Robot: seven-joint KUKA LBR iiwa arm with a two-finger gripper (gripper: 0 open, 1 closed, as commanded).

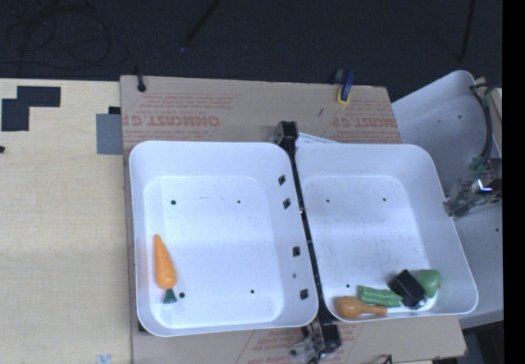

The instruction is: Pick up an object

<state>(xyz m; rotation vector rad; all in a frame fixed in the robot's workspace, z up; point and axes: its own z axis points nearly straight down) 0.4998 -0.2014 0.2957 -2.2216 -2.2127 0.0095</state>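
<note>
Camera view: the worktop (57, 215) carries two white bins. The left bin (209, 159) holds a toy carrot (164, 264) near its front-left corner. The right bin (369, 159) holds, along its front edge, a green toy (428, 279), a green pod-like toy (377, 297), an orange pear-shaped toy (357, 308) and a black block (407, 288), clustered together.

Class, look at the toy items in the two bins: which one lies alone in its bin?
The orange carrot, alone near the left bin's left wall. The green vegetable, black block and orange-tan piece cluster in the right bin's front corner.
</note>
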